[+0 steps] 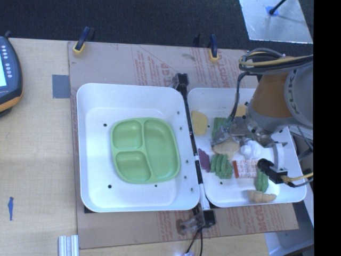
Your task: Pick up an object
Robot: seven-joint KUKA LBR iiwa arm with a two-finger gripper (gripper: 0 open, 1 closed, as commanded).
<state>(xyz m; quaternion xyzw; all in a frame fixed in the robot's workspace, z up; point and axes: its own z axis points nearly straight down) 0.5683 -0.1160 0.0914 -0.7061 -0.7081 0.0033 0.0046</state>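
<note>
Currently: gripper (pixel 228 138) low in right bin (pixel 298 196), among crowded food toys | grip state: cannot tell (wrist hides it) | nearest: beige piece (pixel 226 148), green piece (pixel 221 166) just beside | risk: crowding may cause a neighbour nudged or a glancing miss

Pale wooden bench (pixel 37 159), brown cardboard sheet (pixel 133 68) clamped along its far edge, dark carpet floor (pixel 133 9) beyond, bright silver panel (pixel 274 15) on the floor at far right, handheld controller (pixel 8 73) at the bench's left edge, even light
</note>
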